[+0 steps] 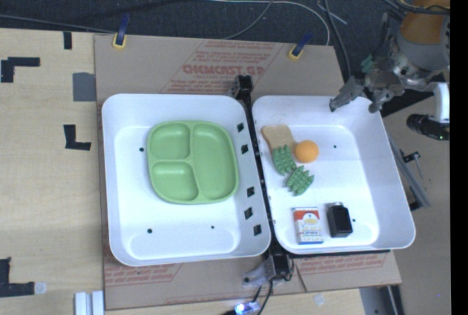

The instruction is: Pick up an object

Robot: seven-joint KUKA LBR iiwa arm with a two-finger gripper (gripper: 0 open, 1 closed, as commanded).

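Your gripper [356, 97] is hovering, fingers spread wide and holding nothing, over the right bin's [391, 160] far rim (risky spot), risking clipping it while descending toward the orange ball [306, 151].

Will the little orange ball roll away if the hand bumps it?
Probably. The orange ball looks round and smooth, so a nudge could send it rolling across the right bin. It seems small and likely light, and may slip between pinching fingers.

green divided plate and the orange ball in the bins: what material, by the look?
Pale green divided plate in the left white bin: looks like moulded plastic, matte, one even colour with soft rounded compartment ridges. Small orange ball in the right white bin: smooth, uniform colour, likely plastic or foam toy fruit; too small to tell which.
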